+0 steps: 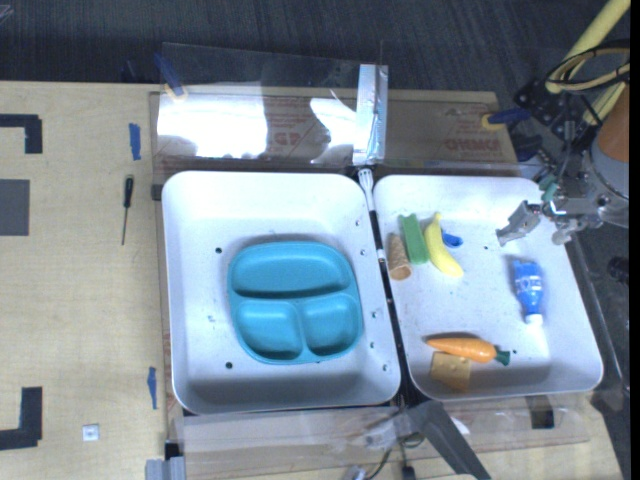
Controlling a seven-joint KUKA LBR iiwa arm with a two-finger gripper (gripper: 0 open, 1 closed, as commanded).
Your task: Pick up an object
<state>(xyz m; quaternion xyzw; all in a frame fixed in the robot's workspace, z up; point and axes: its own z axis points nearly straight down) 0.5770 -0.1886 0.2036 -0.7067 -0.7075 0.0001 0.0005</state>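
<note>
My gripper (538,228) hangs over the right bin (585,363) near its far right corner, open, with nothing between its fingers (513,224). Below it lies a blue and white tube (527,288). A yellow banana (441,249), a green block (413,238), a brown cork-like cylinder (399,257) and a small blue piece (452,239) are grouped at the bin's far left. An orange carrot (464,348) with a green tip rests near the front, next to a tan block (450,370).
The left bin (185,228) holds a blue divided plate (293,299). A clear plastic wall (260,108) stands behind the bins. Cables and a yellow hose (590,43) hang at the upper right near the arm.
</note>
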